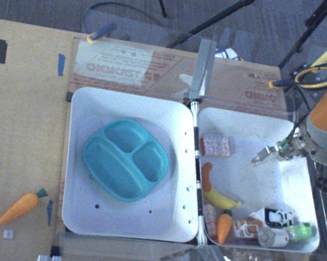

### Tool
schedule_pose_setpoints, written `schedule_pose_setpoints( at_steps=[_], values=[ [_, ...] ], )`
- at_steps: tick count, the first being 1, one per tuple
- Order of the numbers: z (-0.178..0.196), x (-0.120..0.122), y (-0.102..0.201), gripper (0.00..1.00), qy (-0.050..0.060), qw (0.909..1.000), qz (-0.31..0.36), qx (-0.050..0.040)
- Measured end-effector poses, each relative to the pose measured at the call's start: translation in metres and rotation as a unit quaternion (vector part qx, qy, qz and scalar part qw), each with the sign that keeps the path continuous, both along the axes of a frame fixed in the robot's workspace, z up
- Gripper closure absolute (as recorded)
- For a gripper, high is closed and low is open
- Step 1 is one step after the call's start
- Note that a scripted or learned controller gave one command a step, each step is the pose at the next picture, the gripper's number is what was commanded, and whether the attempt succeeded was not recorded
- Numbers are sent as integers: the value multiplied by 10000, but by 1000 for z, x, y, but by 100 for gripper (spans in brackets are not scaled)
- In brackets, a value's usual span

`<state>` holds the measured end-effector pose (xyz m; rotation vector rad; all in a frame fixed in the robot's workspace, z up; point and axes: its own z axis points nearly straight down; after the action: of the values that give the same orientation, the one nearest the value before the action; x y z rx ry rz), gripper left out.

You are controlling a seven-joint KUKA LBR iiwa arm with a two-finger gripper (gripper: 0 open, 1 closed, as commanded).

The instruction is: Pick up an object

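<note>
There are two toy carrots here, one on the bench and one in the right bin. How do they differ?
The bench carrot lies outside both bins, at the near left; the bin carrot sits inside the right bin. The bench carrot lies at a slant and alone; the bin carrot points toward the near wall, crowded beside a banana and a carton. Both are orange with green tops.

Robotics lab — tripod legs [221, 11], taped bench [21, 105]

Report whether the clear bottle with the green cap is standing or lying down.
Lying down. The bottle rests on its side in the right bin, green cap pointing right.
</note>
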<state>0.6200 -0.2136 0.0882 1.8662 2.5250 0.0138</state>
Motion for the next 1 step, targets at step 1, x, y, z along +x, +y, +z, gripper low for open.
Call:
schedule_pose_setpoints(
  at_steps=[1],
  values=[
    [11,1,-2,100,-22,10000,3,-39]
  ],
)
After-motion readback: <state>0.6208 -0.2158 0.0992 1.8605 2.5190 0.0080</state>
